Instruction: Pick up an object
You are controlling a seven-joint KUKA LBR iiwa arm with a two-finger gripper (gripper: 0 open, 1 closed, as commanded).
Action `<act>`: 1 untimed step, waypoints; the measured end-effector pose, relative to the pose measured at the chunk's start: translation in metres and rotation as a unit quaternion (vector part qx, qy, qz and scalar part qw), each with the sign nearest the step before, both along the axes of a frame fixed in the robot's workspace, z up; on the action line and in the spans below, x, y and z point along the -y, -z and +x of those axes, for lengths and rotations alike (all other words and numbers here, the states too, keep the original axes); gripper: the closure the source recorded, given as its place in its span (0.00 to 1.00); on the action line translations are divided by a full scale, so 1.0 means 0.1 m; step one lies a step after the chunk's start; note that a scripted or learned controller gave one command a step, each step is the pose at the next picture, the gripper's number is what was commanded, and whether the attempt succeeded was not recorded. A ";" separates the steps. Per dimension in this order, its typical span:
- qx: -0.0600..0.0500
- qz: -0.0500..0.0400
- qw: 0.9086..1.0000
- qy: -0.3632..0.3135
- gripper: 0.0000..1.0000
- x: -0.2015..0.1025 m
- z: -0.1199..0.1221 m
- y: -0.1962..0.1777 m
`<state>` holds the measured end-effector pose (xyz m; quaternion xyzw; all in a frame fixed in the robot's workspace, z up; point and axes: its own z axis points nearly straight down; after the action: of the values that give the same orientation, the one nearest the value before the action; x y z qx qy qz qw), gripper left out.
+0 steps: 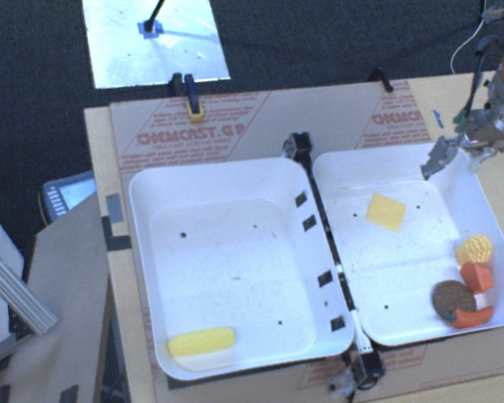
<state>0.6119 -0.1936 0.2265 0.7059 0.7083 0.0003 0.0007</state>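
Dark carpet surrounds a wooden bench (123, 287) under a board (251, 124) printed "CHEMCAST GP". Two smooth white bins sit on it. Left bin (147, 210): a corn cob (201, 342). Right bin (495, 228): a flat yellow square (386, 211), with a brown disc (449, 298), carrot (474, 315), and knobbly yellow and orange pieces (475, 260) clustered. The gripper (453, 153) hangs over the right bin's far rim, fingers spread, nothing between them; the arm is cropped.
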 end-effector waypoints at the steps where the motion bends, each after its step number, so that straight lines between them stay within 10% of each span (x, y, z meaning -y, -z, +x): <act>1: -0.004 0.001 1.000 0.001 0.00 0.12 0.13 1.11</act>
<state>0.6246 -0.2061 0.1152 0.7069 0.7073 -0.0017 -0.0026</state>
